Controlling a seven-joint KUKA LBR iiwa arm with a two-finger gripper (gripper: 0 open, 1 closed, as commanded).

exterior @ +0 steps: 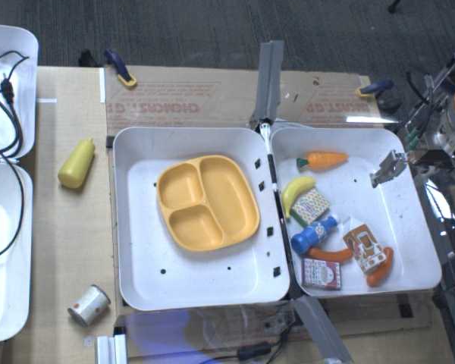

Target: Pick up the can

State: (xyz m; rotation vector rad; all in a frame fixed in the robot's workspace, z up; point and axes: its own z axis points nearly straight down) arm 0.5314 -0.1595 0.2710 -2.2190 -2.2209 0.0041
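A small silver can lies on its side on the bare bench at the lower left of the frame, outside both bins and just off the lower-left corner of the left bin, which holds a yellow divided plate. The gripper hangs at the far right of the frame, over the upper-right part of the right bin, and whether it is released or clenched cannot be made out from this angle; nothing is seen held in it. The relation that matters is plain: the can lies far to the left of and below the gripper in the picture, with the right bin's clutter of a carrot, a banana and a blue bottle, plus the whole width of the left bin, between them. The can's long axis runs on a slant, its open-looking end toward the lower left and its other end toward the upper right, so a grasp would likely need to close across that axis. The single arm, reaching in from the right, appears to face a long stretch across both bins.
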